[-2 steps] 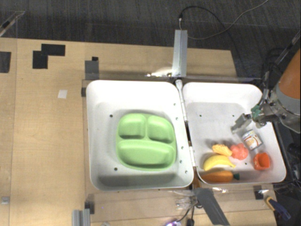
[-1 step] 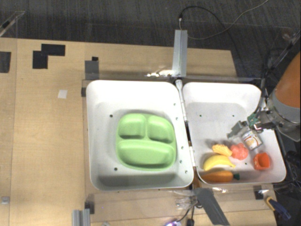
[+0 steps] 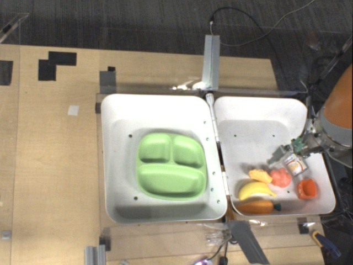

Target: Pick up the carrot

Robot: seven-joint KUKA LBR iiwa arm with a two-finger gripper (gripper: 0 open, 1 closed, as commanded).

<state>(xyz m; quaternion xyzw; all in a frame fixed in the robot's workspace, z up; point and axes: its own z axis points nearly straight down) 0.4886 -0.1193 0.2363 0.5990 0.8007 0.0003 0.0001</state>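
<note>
the carrot (image 3: 257, 206) lies against the near wall of the right bin (image 3: 259, 120), tucked under a banana (image 3: 255, 190). the gripper (image 3: 287, 158) hangs over the other toys, well short of it; whether its fingers are spread, i cannot tell.

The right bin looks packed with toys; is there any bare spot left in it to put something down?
Yes. The right bin is bare across its far half, behind the gripper. Its near edge is crowded: carrot, banana, and small orange and pink toys. In the left bin, bare floor rings the green plate.
</note>
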